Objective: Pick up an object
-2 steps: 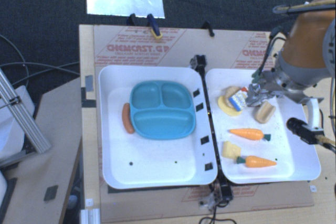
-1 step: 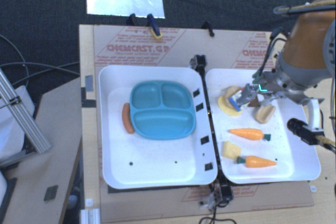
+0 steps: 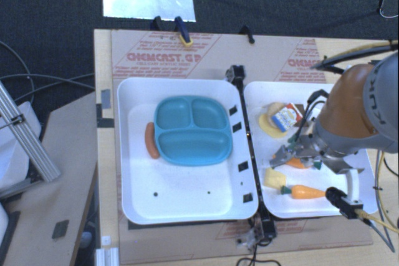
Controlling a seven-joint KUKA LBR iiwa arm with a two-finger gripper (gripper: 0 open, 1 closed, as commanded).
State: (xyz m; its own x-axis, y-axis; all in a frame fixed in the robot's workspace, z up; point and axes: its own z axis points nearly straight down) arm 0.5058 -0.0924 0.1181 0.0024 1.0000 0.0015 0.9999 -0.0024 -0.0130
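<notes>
My gripper is low over the right bin, near its middle. An orange piece lies right under it, partly hidden by the gripper body. A carrot with a green end rests near the bin's front edge, and a pale yellow chunk sits just left of it. At the back of the bin a small white, red and blue carton lies on a yellow disc. The grey arm with its orange band covers the bin's right part.
The left bin holds a blue divided plate with an orange-brown sausage beside its left edge. A black-clipped divider runs between the bins. Cables trail at the front right.
</notes>
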